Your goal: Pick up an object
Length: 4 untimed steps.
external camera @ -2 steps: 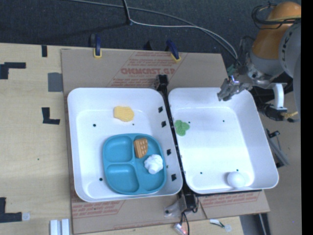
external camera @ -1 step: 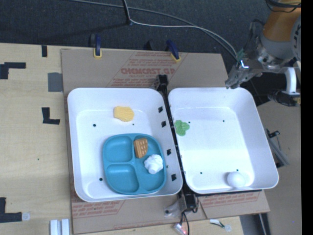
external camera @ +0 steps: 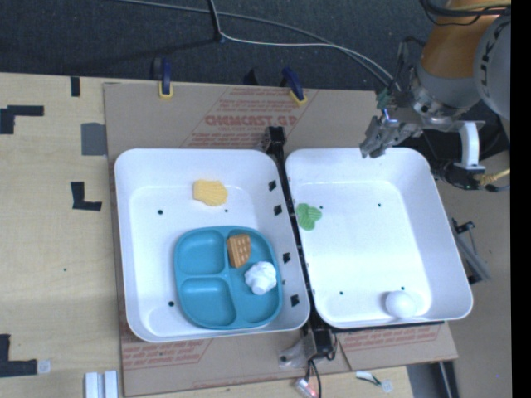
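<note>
While the gripper (external camera: 375,143) hangs over the far rim of the right bin (external camera: 431,222), nothing sits between its fingers, and the view is too small and dark there to tell whether they stand apart or together. The task names no particular item, so any of several could serve. Nearest is the green piece (external camera: 309,216), below and to the left of the gripper, lying close against the right bin's left wall. The white ball (external camera: 401,303) rests well below the gripper, near the bin's front wall. Further left, in the left bin (external camera: 133,222), a yellow lump (external camera: 211,192) lies loose on the floor, and a blue tray (external camera: 199,297) carries a waffle piece (external camera: 239,249) and a white crumpled thing (external camera: 260,278).

The likely failures come from placement. The green piece hugs the wall and the black divider (external camera: 286,214) between the bins, so one finger may strike the rim or wall before closing. The ball would probably roll away from a slightly off-centre pinch. The tray's ridges could block the fingers from reaching the waffle piece. The yellow lump looks the most open to approach, though it is the longest reach.
</note>
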{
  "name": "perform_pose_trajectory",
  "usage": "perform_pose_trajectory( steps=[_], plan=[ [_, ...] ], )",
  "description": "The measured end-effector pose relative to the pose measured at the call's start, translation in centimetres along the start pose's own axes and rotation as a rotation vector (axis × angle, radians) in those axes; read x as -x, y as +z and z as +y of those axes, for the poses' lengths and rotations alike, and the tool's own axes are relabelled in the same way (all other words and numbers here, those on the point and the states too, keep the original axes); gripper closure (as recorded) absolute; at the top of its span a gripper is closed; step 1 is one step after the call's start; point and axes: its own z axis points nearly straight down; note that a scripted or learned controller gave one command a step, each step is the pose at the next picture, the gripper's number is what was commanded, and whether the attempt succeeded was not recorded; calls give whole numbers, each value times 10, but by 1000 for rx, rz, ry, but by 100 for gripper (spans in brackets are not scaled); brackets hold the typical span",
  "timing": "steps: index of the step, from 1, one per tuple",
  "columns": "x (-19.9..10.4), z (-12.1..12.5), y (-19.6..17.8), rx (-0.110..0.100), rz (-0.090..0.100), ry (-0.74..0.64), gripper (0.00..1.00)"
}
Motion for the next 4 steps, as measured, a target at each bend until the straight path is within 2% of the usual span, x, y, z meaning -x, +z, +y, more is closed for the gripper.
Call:
perform_pose_trajectory(
  steps=[1, 2, 4],
  plan=[
    [-44, -8, 7, -2, 0, 0, 100],
    [-100, -32, 8, -2, 0, -1, 100],
    [-193, -70, 2, -2, 0, 0, 100]
  ],
)
